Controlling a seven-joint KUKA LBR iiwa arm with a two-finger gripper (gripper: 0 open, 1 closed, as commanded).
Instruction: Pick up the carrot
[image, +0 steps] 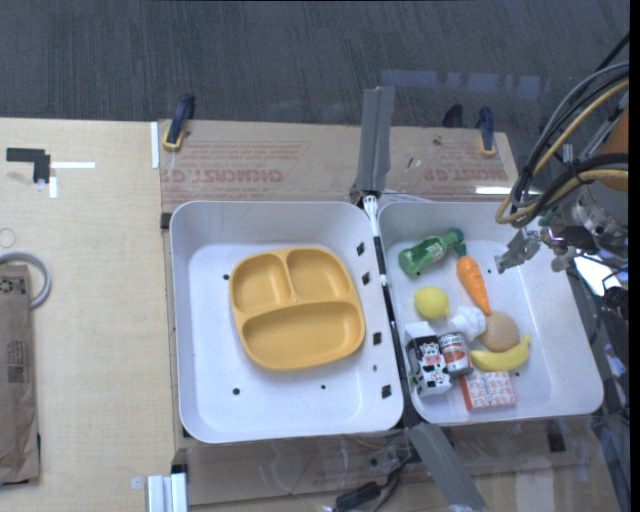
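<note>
Carrot (473, 284) lies in the right bin (560, 405), tip pointing toward the near edge, just left of the tool (522, 252); whether the tool is apart or together, I cannot tell.

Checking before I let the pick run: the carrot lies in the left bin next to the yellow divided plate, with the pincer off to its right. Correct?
Not quite. The camera view shows the carrot in the right bin, between the green bottle and the lemon. The yellow divided plate sits alone in the left bin. The pincer is indeed to the carrot's right.
</note>
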